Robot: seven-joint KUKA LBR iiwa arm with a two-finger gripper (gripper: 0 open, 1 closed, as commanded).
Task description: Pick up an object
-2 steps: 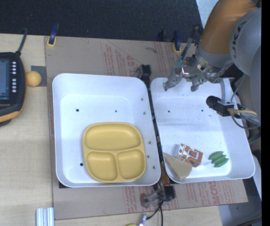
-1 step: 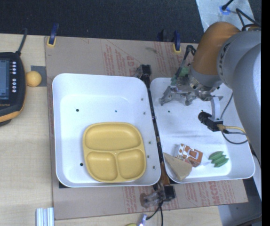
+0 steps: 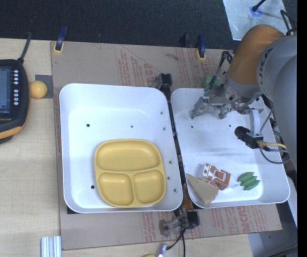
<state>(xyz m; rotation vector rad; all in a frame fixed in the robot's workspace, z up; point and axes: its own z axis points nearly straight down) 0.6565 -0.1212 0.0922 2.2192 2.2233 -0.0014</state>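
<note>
Fingers [image 3: 209, 110]: two metal tips spread well apart, set low over the far-left part of the right bin [image 3: 266, 197], near its far rim. Nothing lies between the tips; the white floor of the bin shows in the gap. No object is gripped.

Arm [image 3: 274, 63]: grey body with an orange band above the wrist, reaching in over the far right corner of the right bin. A black fitting with cabling hangs beside it over the bin's right side.

Right bin contents, all along the near edge and well apart from the fingers:
- Small patterned box [image 3: 215, 174], white with orange-brown marks, lying tilted near the middle of the near edge.
- Tan wedge-shaped piece [image 3: 201, 190], at the near-left corner, touching or just beside the box; contact cannot be confirmed.
- Green leafy item [image 3: 248, 180], toward the near-right corner, apart from the box.

Left bin [image 3: 89, 106]: carries one yellow divided tray [image 3: 130, 172], three compartments, sitting toward the near edge, right of centre.

Tabletop [image 3: 14, 197]: both bins rest side by side on a brown cardboard sheet [image 3: 116, 63] clamped at its far edge. A handheld control pendant [image 3: 1, 100] lies at the left edge, with a yellow ball [image 3: 38, 89] just beside it.
</note>
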